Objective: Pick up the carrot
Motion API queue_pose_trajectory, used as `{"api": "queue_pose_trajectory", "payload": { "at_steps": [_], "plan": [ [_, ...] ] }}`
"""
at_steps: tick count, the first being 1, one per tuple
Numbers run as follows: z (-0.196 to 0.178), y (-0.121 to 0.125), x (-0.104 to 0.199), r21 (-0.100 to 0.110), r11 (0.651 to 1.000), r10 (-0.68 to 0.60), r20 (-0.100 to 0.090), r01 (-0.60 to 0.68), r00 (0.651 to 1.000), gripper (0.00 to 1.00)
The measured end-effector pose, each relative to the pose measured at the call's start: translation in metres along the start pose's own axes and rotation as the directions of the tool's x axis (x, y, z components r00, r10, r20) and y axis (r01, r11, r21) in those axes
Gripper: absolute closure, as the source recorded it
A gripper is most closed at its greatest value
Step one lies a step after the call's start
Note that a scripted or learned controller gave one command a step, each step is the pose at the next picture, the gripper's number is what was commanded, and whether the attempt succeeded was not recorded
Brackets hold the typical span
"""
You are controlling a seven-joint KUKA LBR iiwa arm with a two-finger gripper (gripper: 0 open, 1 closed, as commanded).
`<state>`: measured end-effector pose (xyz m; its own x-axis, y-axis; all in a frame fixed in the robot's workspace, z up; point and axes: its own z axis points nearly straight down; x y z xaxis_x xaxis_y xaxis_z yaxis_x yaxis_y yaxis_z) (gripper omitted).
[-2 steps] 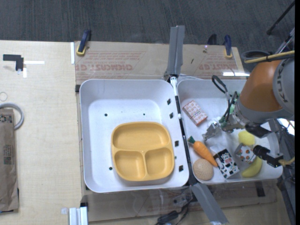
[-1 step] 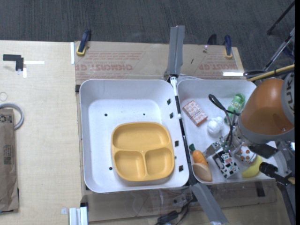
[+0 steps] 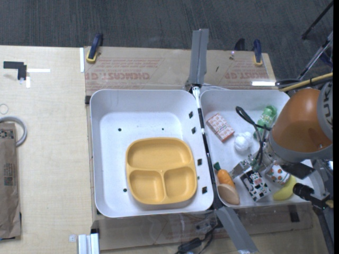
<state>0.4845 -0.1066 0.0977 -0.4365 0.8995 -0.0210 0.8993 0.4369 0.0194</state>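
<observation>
Two shallow white plastic bins sit side by side on a pale wooden surface (image 3: 42, 142). The left bin (image 3: 106, 142) holds a smooth yellow three-section plate (image 3: 160, 170) with rounded corners, bare floor around it. In the right bin (image 3: 222, 97), the small orange carrot (image 3: 225, 177) lies near the front left corner, close to the dividing wall, touching a tan egg-shaped piece (image 3: 229, 194). The claw (image 3: 253, 174) hangs just right of the carrot among crowded toys; how wide it stands cannot be told.

Bench (image 3: 47, 142) under two white bins (image 3: 106, 157).
</observation>
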Motion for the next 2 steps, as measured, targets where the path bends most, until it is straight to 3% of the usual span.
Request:
{"api": "queue_pose_trajectory", "payload": {
  "at_steps": [2],
  "plan": [
    [0.0001, -0.0002, 0.0000, 0.000, 1.000, 0.000, 0.000, 0.000, 1.000, 0.00]
  ]
}}
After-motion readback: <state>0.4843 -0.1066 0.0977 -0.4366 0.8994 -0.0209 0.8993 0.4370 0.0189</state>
